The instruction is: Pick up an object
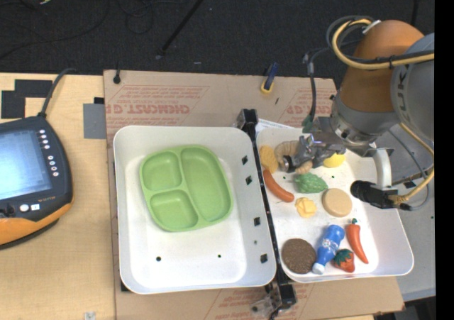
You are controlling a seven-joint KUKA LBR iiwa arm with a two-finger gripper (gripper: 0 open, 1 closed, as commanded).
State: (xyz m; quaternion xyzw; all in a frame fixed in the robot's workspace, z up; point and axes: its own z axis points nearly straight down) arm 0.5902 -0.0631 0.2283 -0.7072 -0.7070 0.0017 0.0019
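Observation:
My gripper (298,157) hangs low over the back of the right bin (397,255), close above the toy food. Just under and beside it lie a green leafy piece (310,183), a yellow piece (268,157) to its left and another yellow item (333,160) to its right, partly hidden by the wrist. An orange-red sausage (279,187) lies by the bin's left wall. Further forward sit a small yellow chunk (306,206), a tan disc (337,202), a brown patty (299,255), a blue bottle (328,244), a red-orange carrot (357,240) and a strawberry (345,260).
The left bin (135,255) holds a green divided plate (186,187). A black divider (259,198) runs between the bins. A tablet pendant (28,177) lies on the bench at far left. A black cable loop (376,194) hangs from the arm over the right bin.

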